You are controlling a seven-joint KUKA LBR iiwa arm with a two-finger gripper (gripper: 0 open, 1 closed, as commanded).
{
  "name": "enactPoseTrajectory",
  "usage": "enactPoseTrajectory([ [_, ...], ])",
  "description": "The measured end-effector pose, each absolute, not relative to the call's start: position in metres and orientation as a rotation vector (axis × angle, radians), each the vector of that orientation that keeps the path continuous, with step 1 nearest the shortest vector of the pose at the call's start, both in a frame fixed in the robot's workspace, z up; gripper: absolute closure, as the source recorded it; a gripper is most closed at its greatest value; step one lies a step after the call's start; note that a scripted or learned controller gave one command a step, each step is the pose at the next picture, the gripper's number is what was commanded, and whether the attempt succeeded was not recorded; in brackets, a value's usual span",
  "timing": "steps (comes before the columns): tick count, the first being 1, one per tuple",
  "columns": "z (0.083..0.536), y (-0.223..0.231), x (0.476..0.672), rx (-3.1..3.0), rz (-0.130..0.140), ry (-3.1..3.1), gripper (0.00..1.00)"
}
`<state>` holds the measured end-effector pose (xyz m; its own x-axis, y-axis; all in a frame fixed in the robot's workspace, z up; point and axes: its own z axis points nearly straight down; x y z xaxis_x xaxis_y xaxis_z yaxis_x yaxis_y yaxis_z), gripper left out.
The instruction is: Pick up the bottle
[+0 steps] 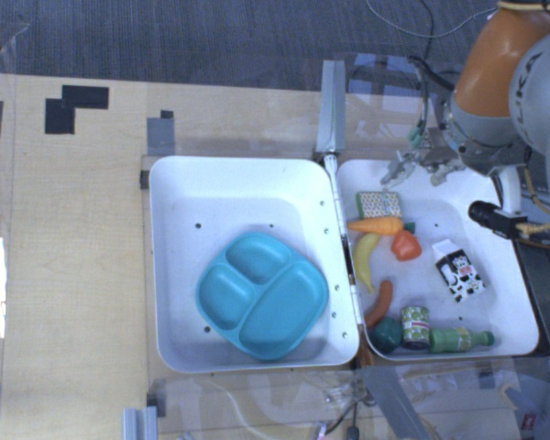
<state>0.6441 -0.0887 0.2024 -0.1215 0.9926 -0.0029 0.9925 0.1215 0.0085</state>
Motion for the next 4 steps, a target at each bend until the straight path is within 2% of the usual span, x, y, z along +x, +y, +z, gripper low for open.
enactPoseTrajectory([
  [1,0.438,-0.162,0.646,1.905,0.008,2.482,0.00],
  [2,0.324,-0.079,0.591,1.994,0.004,2.422,0.00],
  [3,0.337,-0.078,0.593,1.982,0.010,2.423,1.00],
  [4,0.337,-0.078,0.593,1.981,0.010,2.423,0.00],
])
